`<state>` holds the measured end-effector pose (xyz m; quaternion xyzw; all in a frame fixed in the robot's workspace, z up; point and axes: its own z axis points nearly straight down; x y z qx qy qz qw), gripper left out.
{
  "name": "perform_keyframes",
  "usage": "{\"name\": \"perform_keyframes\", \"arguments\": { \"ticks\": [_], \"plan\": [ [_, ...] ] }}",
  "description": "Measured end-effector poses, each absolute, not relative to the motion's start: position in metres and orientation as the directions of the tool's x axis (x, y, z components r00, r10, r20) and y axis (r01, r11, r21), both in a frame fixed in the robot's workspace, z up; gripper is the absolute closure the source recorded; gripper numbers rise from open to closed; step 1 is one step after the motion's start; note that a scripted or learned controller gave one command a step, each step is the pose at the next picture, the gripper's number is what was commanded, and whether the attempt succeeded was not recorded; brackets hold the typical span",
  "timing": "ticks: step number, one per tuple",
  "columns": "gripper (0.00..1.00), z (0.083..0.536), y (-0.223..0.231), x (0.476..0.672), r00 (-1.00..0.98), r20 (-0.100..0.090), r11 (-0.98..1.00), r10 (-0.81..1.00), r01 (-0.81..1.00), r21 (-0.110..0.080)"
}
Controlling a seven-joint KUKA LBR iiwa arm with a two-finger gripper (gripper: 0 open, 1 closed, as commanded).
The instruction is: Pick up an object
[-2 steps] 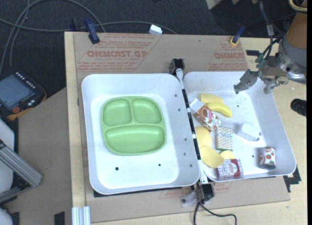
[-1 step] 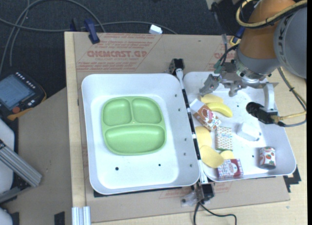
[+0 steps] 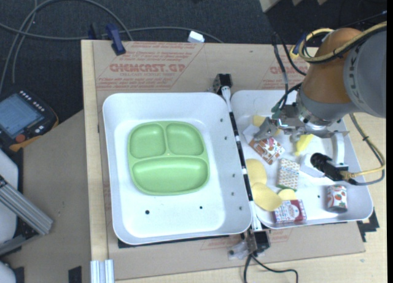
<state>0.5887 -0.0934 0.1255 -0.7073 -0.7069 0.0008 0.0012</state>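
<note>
Gripper (image 3: 274,127) sits low in the right bin (image 3: 362,205), at about 10 o'clock of its floor, directly over a small red-and-white packet (image 3: 268,148); jaw state cannot be told from this angle. Packet lies flat, just beside a yellow chip (image 3: 256,170) at its 7 o'clock. Judged light, thin, crinkly and likely slippery; best pinched across its short edges

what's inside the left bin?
The left bin holds a green divided tray with three compartments, nothing visible in them. The bin floor under the tray is covered, so anything beneath it can't be seen.
</note>
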Motion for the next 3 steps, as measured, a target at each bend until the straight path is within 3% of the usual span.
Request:
{"name": "perform_keyframes", "arguments": {
  "ticks": [1, 2, 3],
  "plan": [
    [0.0, 0.098, -0.099, 0.596, 0.001, 0.0, -0.001, 1.0, 1.0, 0.0],
    [1.0, 0.108, -0.099, 0.597, 0.001, 0.0, -0.001, 1.0, 1.0, 0.001],
    [1.0, 0.185, -0.035, 0.574, -0.001, 0.001, 0.001, 1.0, 1.0, 0.0]
  ]
}}
